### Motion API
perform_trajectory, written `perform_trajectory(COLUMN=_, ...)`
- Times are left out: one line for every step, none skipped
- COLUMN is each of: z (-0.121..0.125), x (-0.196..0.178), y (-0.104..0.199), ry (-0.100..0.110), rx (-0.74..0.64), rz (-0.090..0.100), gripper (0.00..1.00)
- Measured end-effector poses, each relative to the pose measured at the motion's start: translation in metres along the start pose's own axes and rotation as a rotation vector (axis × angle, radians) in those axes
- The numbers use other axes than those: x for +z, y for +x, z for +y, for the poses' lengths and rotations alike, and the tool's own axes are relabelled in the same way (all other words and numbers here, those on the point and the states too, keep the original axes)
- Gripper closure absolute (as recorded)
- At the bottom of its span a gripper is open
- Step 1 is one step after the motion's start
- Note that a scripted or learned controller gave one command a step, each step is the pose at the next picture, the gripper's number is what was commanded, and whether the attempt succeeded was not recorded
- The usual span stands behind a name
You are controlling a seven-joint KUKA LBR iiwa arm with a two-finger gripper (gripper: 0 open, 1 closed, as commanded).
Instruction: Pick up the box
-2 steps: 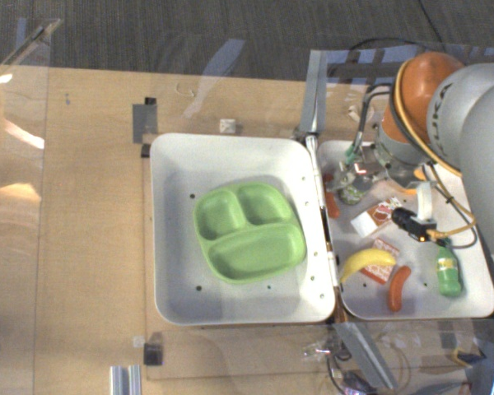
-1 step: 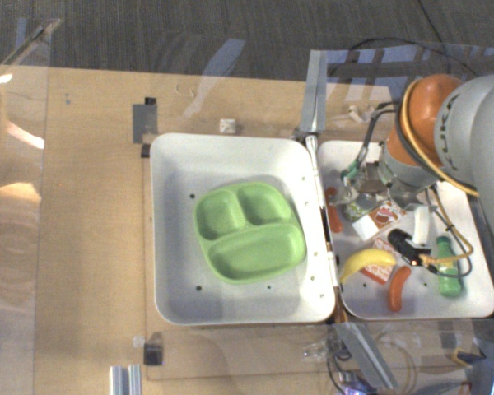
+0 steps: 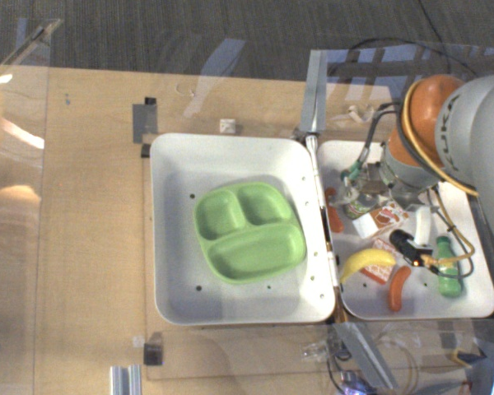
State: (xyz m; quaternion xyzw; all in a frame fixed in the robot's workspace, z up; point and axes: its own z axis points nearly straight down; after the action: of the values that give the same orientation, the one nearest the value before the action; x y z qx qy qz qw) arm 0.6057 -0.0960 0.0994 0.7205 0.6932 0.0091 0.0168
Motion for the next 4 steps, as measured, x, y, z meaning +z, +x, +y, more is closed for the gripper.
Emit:
perform_trajectory(z=0.064, x=0.010, y=-0.003, ry=0.029, rx=0.268, rz=-0.004, gripper=0.00)
perform_trajectory(z=0.050, x=0.008, y=0.011, ry=0.026, rx=0.811, rz=-0.003, gripper=0.00)
perform_trajectory(z=0.023, x=0.006, y=-0.002, ry=0.020, rx=1.215, rz=-0.003, gripper=0.00)
perform_trajectory(z=0.001, x=-0.044, y=-0.039, ry=0.036, rx=1.308, rz=-0.013, gripper=0.00)
